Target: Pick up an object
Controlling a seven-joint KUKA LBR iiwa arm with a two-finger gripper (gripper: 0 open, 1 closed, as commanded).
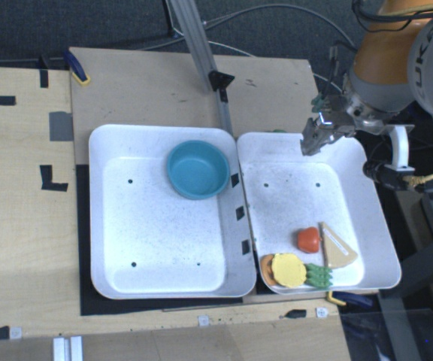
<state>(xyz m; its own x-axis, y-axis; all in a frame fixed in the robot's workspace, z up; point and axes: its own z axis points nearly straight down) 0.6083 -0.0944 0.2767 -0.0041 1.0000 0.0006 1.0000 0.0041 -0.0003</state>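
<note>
My gripper (312, 146) hangs over the far right corner of the right bin (292, 186), well above its floor, with nothing visible between its fingers. At that bin's near edge lie a red round object (308, 239), a tan wedge-shaped piece (338, 249), a yellow round object (287, 269) and a small green piece (319, 276). A blue bowl (197, 169) sits upright in the far right part of the left bin (134, 224). The small objects lie far from the gripper, toward the camera.
A grey metal pole (198, 43) slants down from the top to the gap between the bins. Black cables (277, 13) run across the dark floor behind the bench. The arm's orange band (386, 51) stands at the upper right.
</note>
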